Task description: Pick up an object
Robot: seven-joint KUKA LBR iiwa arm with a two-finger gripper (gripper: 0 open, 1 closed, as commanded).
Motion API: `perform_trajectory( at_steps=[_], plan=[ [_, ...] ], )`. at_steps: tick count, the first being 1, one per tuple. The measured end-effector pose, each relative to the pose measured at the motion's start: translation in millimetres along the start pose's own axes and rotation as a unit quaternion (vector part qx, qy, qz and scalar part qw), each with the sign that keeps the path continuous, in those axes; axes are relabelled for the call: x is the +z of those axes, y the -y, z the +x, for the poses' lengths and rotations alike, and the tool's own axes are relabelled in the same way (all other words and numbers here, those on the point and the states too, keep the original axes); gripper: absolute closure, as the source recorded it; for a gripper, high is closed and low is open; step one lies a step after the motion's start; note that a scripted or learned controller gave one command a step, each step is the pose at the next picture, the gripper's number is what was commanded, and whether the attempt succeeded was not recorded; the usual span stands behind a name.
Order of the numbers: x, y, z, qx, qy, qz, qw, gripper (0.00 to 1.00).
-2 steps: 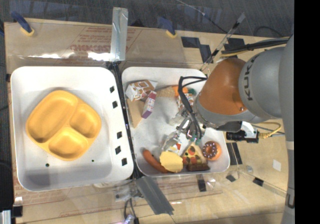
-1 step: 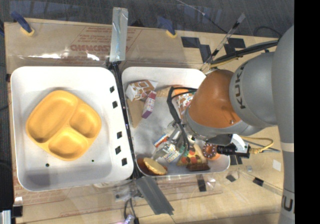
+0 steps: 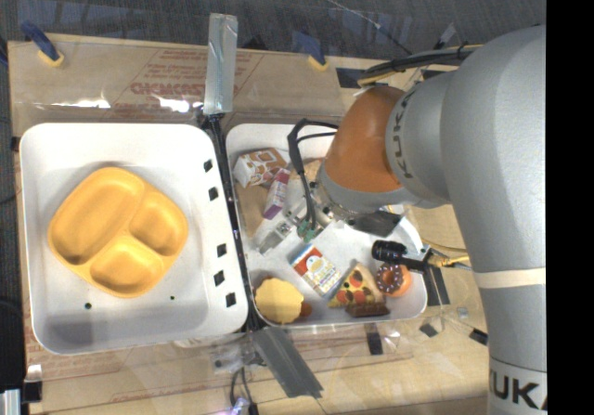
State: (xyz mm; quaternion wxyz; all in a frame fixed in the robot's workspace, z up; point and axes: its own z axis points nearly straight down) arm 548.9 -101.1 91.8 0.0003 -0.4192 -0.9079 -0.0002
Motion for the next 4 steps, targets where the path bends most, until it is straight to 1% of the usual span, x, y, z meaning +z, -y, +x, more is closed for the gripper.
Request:
perform_trajectory(
  at_steps=[1,2,3,4],
  plan=[
    [1.2,33.7,26.0,-0.032,-0.002,0.001,0.9995,0.00],
    [-0.6,-24.6,-20.6,-0.109,0.000,0.000,0.9940,0.00],
    [0.5,43.7,-4.2,-0.113,-0.001,0.001,0.9936,0.00],
    [-0.6,-33.5,-22.7,-0.019,0.000,0.000,0.9998,0.00]
  ],
)
